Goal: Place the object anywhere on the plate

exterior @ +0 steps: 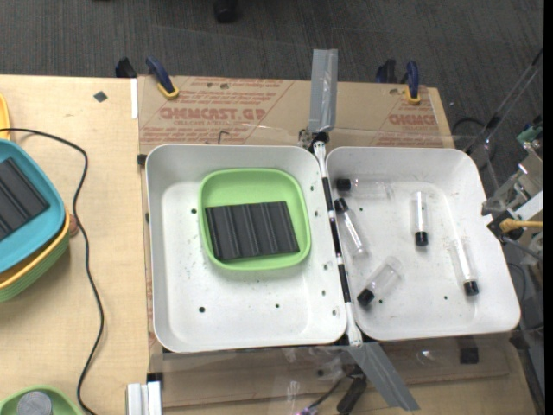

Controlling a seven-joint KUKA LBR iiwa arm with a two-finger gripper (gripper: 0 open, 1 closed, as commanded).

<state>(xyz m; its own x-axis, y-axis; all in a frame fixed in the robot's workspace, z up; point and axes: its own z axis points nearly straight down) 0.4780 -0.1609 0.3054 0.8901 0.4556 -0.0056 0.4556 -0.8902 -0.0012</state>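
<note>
While the clear vials (pixel 420 218) are seen lying in the right bin (pixel 484 314), nothing is placed yet on the green plate (pixel 253 187); the end effector's state cannot be told.

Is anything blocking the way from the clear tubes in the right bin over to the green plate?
Only the raised rims where the two bins meet lie between the tubes and the green plate. A dark ridged block covers the plate's middle.
</note>
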